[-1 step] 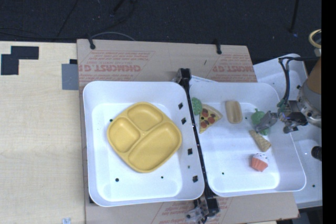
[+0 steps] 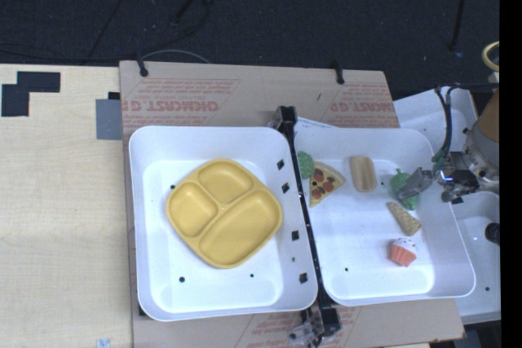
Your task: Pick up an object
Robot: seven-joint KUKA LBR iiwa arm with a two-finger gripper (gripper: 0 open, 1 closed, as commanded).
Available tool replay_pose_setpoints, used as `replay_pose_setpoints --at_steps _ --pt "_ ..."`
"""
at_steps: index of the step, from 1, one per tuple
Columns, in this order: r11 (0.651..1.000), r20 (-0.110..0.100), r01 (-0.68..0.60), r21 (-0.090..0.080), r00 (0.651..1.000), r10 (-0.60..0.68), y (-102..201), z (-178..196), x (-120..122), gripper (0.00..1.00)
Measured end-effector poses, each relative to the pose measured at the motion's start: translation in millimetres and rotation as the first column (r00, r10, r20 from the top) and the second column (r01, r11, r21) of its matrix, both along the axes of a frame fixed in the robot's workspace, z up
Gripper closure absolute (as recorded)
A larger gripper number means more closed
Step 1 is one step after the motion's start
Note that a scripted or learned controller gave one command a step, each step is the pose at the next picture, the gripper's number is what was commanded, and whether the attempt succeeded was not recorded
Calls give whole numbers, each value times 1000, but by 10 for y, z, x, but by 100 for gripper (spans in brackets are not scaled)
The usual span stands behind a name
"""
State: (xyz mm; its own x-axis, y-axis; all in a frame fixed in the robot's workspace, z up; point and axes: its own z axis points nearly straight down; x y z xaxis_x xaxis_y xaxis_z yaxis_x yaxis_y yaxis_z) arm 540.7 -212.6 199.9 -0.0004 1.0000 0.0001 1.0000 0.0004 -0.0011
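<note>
- Gripper (image 2: 431, 183): positioned at the 3 o'clock edge of the right bin (image 2: 371, 289). Whether it is open or closed cannot be told.
- Green toy (image 2: 403, 181): lies just beside the gripper, at its 9 o'clock side; contact cannot be confirmed.
- Ice cream cone toy (image 2: 404, 218): near the gripper, toward 7 o'clock.
- Cupcake toy (image 2: 402, 253): farther out along 7 o'clock.
- Bread-roll toy (image 2: 363, 173): at 9 o'clock from the gripper, beyond the green toy.
- Pizza slice toy (image 2: 325, 182): near the right bin's 9 o'clock wall, with a green vegetable toy (image 2: 305, 165) touching it.
- Left bin (image 2: 155, 289): contains a yellow divided plate (image 2: 224, 213) at centre.
- Both bins rest on a cardboard sheet (image 2: 245, 98) on the surface (image 2: 57, 216).
</note>
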Motion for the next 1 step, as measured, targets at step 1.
replay_pose_setpoints --at_steps 1 --pt "1000 -3 0 2 1000 0 66 -607 -16 0"
